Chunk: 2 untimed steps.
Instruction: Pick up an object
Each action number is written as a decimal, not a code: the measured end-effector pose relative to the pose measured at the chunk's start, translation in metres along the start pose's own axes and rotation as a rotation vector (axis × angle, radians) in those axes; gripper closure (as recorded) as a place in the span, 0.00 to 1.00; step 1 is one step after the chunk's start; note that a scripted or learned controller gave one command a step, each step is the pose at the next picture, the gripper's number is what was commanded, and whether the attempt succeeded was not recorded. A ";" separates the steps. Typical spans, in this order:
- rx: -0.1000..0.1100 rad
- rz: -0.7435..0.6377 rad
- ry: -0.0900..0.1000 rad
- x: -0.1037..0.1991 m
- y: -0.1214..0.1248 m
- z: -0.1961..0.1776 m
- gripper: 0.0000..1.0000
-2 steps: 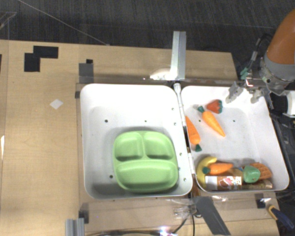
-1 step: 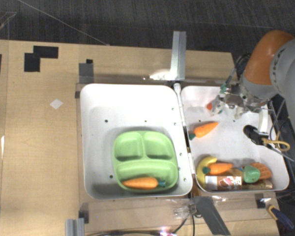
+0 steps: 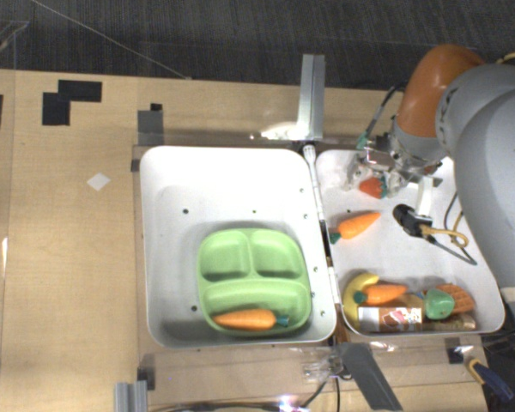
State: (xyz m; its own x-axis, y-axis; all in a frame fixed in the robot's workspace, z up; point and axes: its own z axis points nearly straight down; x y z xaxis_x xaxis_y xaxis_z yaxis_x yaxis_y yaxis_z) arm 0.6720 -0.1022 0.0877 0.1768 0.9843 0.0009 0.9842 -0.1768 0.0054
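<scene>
- Red object (image 3: 372,187) is being seen in the far part of the right bin (image 3: 390,256), just beside the gripper (image 3: 386,168) and partly under it.
- Whether the red object is being gripped or only touched cannot be told. How far the gripper is being held open cannot be told either.
- The gripper is being held low over the far left part of the right bin. The grey arm (image 3: 498,170) and its orange band (image 3: 429,80) are being seen to its right.
- A carrot (image 3: 358,225) is being seen on the right bin's floor, nearer than the red object and apart from it. It is lying close to the bin's left wall, with its green end pointing left.
- Along the near wall of the right bin a cluster is being seen. In it are a banana (image 3: 354,288), a second carrot (image 3: 384,294) against the banana, and a bottle (image 3: 395,318) on its side. A green item (image 3: 438,305) and an orange ridged item (image 3: 460,299) are lying at the right end.
- In the near half of the left bin (image 3: 180,221) a green plate (image 3: 240,256) with three compartments is being seen.
- A third carrot (image 3: 245,319) is being seen in the plate's near compartment, its green end pointing right.
</scene>
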 end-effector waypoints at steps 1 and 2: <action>-0.004 -0.010 0.001 0.003 0.002 -0.010 1.00; 0.004 -0.128 0.000 0.058 -0.059 -0.096 1.00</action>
